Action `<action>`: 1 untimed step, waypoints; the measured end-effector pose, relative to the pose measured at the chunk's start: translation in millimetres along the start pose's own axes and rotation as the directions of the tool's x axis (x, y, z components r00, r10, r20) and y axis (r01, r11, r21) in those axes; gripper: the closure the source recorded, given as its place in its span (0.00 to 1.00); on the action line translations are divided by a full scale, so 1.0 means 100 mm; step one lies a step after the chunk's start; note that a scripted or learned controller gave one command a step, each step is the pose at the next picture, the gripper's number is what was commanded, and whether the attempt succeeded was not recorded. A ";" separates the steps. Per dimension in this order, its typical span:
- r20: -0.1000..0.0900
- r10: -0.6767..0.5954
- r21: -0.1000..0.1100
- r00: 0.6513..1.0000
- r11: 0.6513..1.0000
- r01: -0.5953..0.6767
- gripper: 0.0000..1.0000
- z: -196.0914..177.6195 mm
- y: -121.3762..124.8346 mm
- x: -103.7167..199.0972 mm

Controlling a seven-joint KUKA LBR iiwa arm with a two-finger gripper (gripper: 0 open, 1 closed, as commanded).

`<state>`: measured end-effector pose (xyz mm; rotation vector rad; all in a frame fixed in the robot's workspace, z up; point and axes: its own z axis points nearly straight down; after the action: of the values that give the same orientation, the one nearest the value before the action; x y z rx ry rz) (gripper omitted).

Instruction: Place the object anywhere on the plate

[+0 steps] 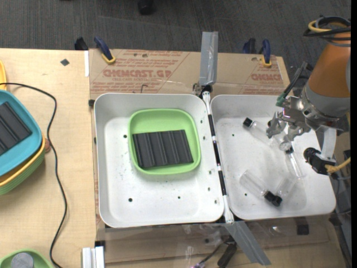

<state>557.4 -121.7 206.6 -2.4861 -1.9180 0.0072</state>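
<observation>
I can't tell whether the fingers of the gripper (pixel 284 135) are spread or closed; they hang over the right bin (pixel 234 200), right of frame. Two clear tubes with black caps lie there, one (pixel 252 125) upper, one (pixel 261 188) lower. The green plate (pixel 165 120) sits in the left bin (pixel 111 194)

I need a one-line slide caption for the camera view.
Gripper over the right bin beside clear tubes; green plate waits in left bin.

Robotics lab here: bench w/ two white bins (pixel 109 149), clamped cardboard (pixel 145 71), grey carpet, office-chair casters (pixel 146 5).
</observation>
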 end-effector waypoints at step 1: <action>0.000 0.000 0.000 1.000 1.000 0.000 0.00 0.00 0.00 0.00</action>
<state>557.4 -121.7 206.7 -2.4867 -1.9176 0.0067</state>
